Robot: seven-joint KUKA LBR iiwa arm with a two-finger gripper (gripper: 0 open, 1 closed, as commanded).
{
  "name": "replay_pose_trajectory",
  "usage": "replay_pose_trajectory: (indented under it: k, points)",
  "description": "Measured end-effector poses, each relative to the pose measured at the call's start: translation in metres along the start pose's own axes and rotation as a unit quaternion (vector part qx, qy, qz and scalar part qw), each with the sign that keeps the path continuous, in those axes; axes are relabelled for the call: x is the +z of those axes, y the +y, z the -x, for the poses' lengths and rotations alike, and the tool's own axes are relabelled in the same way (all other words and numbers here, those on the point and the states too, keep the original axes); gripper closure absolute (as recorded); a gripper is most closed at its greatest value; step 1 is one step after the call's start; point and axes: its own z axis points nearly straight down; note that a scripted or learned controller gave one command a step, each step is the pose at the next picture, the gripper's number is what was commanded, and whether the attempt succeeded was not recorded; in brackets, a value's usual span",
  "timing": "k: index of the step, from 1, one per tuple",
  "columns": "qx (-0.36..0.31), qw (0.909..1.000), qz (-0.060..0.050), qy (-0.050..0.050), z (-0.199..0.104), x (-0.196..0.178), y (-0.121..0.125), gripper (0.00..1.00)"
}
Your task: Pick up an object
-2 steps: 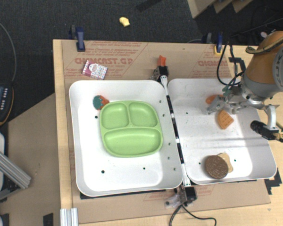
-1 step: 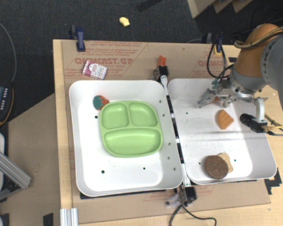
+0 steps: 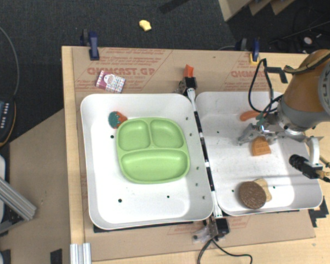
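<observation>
Here, tan wedge (image 3: 260,147) narrowing upward, tool (image 3: 255,132) just above it

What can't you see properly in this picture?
- Camera view: the gripper is small and dark, so what its tips are doing over the orange block is unclear.
- The tan piece is partly hidden by the brown disc.
- The round toy by the green tray is too small to identify.

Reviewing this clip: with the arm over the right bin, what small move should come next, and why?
Probably a short descent onto the tan wedge-shaped piece. The end effector sits just above and beside it in the right bin, and nothing is visibly gripped. The orange piece and brown round object lie farther off.
</observation>
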Motion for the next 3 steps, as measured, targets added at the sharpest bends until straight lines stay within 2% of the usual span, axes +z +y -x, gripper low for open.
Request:
replay_pose_trajectory:
  k: [1,2,3]
  points:
    - [-0.001,1.0000,0.004,-0.001,-0.001,-0.011,0.003,1.00]
    - [-0.004,1.0000,0.001,0.001,-0.073,-0.016,-0.014,1.00]
    - [0.002,1.0000,0.006,-0.003,-0.006,-0.099,-0.059,1.00]
